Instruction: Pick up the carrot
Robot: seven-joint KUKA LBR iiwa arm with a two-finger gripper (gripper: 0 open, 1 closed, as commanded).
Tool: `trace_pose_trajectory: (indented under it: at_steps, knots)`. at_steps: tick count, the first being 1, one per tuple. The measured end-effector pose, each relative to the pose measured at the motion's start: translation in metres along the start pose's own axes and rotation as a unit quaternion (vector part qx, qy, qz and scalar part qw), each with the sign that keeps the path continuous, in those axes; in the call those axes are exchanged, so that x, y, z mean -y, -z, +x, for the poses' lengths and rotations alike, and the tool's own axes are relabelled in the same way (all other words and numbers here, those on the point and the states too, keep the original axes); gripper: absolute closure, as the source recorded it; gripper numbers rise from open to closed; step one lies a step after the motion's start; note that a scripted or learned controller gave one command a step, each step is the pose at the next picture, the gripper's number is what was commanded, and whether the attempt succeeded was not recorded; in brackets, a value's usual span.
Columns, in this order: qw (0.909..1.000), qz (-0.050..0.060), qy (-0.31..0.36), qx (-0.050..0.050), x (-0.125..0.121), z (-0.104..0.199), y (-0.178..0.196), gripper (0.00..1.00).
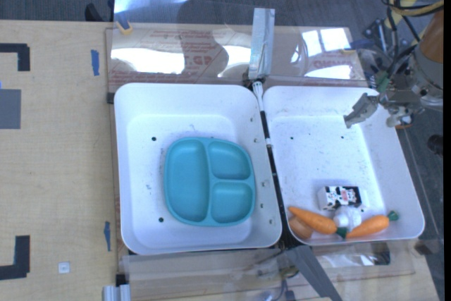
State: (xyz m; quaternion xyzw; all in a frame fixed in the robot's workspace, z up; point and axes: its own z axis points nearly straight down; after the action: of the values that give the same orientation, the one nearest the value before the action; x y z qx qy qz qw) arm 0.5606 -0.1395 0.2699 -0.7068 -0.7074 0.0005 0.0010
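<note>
I take the right-hand white bin (394,173) as my landmark. Behind its far rim stands a clear panel (211,53) with faint reddish lettering that I cannot read (too much glare), and there is a small black-and-white printed item (342,197) on the bin's floor whose markings are also too small to make out. Along the bin's near wall I see one carrot (313,220) on the left and a second carrot (372,224) with a green tip on the right, with the printed item just behind them. Over the bin's far right corner I see the gripper (380,113), its fingers spread apart and gripping nothing, well away from the carrots. To the bin's left, the other white bin (134,109) holds a teal divided plate (209,181).
</note>
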Motion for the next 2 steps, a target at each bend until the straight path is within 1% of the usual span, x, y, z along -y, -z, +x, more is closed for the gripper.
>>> trace_pose_trajectory:
  at_steps: [1, 2]
  knots:
    - [0.9976, 0.002, 0.069, -0.001, 0.042, 0.121, -0.069, 0.00]
    - [0.9992, 0.001, 0.040, 0.000, 0.082, 0.110, -0.087, 0.00]
